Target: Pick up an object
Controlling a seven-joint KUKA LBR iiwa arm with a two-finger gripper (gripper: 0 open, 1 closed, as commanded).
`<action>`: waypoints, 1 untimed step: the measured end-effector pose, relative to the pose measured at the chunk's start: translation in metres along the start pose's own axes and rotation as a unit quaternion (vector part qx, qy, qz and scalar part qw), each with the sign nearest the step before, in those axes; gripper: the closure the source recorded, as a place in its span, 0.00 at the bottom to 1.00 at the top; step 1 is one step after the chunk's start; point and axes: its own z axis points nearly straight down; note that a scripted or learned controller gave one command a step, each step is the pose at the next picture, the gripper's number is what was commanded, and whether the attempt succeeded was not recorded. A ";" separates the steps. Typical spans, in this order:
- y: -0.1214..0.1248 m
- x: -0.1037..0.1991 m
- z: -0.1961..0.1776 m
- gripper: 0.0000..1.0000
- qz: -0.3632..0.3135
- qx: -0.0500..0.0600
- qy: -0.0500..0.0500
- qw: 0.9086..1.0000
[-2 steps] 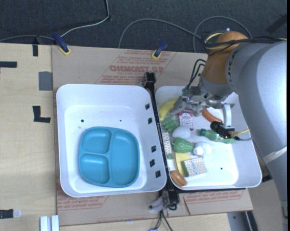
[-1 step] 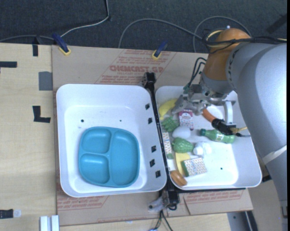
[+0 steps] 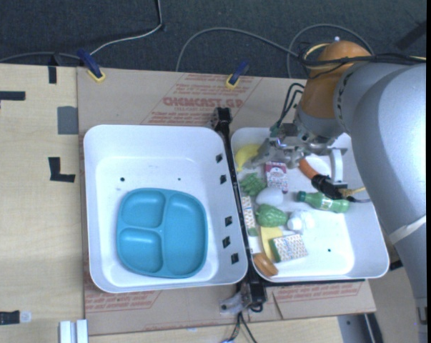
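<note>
Arm reaches in from the right; the jaws [image 3: 278,147] sit low over the upper-left part of the right bin [image 3: 365,252], above the clutter. Cannot tell from this slant whether the jaws are open or closed, and nothing is visibly between them.

Candidate objects are all in the right bin, packed toward its left wall: small red-and-white carton [image 3: 275,174] just below the jaws, yellow piece [image 3: 246,153] beside them, green bottle [image 3: 324,202] lying on its side, patterned packet [image 3: 289,247] nearer the front. Judgement: the carton or the yellow piece is the likely target, being nearest.

Left bin [image 3: 101,191] holds a blue divided plate [image 3: 161,231], well apart from the arm. Both bins rest on cardboard [image 3: 194,102] on the bench.
</note>
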 end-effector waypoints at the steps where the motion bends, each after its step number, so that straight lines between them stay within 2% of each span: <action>1: 0.002 0.002 -0.011 1.00 0.000 -0.006 0.001 1.000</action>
